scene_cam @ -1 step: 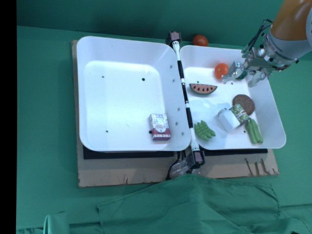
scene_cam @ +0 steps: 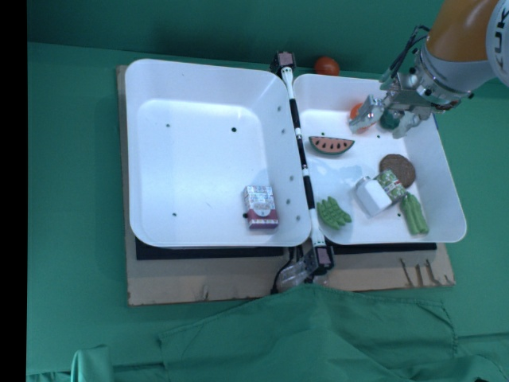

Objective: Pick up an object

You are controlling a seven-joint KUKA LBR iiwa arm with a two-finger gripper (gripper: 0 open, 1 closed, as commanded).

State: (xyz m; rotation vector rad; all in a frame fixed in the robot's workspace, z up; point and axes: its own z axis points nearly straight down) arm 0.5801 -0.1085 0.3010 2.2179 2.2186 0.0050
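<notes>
An orange object lies in the upper part of the right bin, and it looks the likeliest target, since the gripper hangs right beside it with its fingers spread wide and nothing between them. So nothing is picked up yet; by my reading the descent, the closing and the lift all remain. Just below lies a watermelon slice, close enough to be nudged. Farther down the frame sit a brown round cookie, a white bottle, and green pea pods and beans (none crowding the target). The left bin holds a small red box; a red ball rests outside, at the top.
</notes>
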